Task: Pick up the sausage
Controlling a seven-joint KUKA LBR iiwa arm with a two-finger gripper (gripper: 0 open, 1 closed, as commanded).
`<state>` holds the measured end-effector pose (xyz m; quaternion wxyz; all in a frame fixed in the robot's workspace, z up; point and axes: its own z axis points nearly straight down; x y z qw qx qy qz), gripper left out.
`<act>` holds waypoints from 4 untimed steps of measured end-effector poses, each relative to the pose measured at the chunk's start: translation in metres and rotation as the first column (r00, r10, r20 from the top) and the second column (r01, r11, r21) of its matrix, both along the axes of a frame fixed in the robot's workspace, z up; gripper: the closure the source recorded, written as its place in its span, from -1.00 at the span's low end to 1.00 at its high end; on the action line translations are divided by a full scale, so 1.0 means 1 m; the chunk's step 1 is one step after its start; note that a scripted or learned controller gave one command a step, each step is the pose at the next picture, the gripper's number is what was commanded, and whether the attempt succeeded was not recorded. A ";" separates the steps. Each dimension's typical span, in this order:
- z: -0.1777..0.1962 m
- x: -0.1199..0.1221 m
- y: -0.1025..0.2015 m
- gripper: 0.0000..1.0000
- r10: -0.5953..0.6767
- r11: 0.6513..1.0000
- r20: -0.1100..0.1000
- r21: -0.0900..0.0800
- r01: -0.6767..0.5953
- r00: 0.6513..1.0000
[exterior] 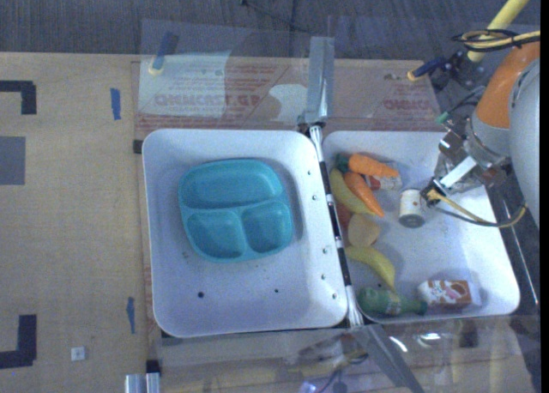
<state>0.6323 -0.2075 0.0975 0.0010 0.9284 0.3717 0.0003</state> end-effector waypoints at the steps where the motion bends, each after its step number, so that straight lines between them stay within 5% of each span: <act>1: -0.011 0.026 -0.007 1.00 -0.128 0.992 0.000 0.002 0.128 0.992; 4: 0.022 0.031 0.001 1.00 -0.111 0.994 0.000 -0.002 0.111 0.994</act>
